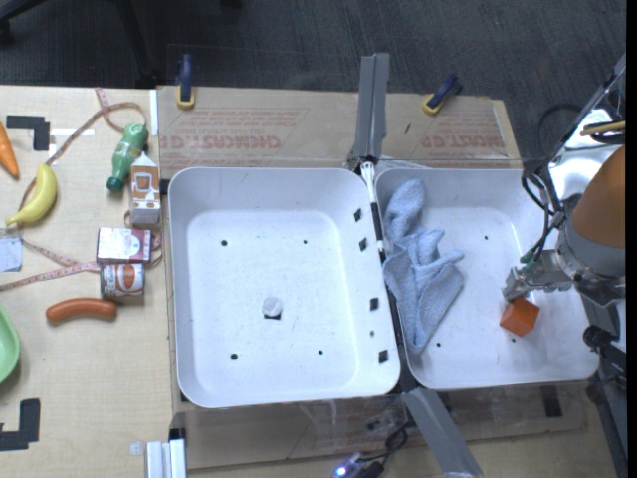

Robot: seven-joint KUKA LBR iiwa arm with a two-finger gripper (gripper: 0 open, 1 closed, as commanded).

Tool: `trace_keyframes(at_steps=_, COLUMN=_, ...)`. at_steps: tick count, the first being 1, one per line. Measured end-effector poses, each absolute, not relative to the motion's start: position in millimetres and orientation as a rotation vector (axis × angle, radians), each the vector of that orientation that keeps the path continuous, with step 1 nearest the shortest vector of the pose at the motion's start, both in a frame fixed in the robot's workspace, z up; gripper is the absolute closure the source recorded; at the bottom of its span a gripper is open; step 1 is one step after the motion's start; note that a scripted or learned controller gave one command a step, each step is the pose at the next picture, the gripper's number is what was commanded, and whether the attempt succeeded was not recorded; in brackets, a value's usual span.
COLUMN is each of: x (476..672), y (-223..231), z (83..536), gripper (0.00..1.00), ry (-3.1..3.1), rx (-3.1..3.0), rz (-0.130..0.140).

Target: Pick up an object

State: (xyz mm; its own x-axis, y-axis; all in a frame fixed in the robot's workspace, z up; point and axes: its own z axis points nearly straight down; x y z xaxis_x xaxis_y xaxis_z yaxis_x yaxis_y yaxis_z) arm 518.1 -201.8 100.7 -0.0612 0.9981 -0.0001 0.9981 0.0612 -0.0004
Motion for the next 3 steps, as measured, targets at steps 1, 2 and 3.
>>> trace_keyframes(at_steps=1, x=516.1, y=-128, z=182, gripper=1.0, ry=-2.314, rx=-2.126, rz=0.001)
trace_keyframes(at_steps=2, x=515.9, y=-128, z=182, gripper=0.0, ry=-2.312, rx=-2.127, rz=0.001)
trace_keyframes(at_steps=3, x=498.5, y=-180, z=102, gripper=0.0, ry=-2.361, rx=-2.069, rz=0.003)
